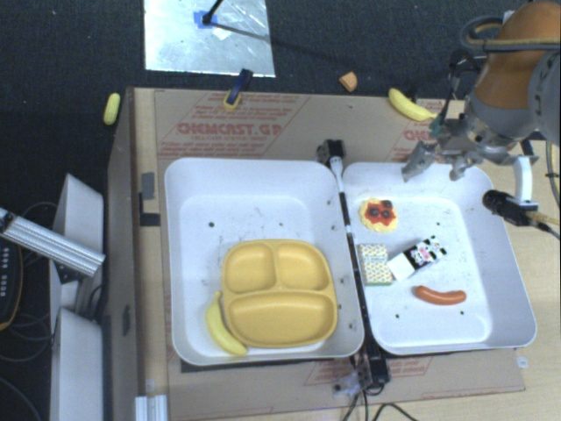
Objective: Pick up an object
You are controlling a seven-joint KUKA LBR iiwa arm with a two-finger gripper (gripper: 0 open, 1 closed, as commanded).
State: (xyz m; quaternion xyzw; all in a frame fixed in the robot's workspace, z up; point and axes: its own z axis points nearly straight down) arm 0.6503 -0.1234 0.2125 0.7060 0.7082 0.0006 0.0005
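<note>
White bin (491, 323) below me, sausage (440, 296) at five o'clock; my pincer (436, 158) hangs open, empty; the pick is all ahead.

Sausage (440, 296), yellow-red toy (379, 215), checkered block (375, 264) and black-white toy (424, 254) lie in right bin (500, 323).

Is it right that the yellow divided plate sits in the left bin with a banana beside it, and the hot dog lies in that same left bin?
Not quite. The yellow divided plate is in the left bin with a banana beside it, but the hot dog lies in the right bin, as the camera view shows.
</note>
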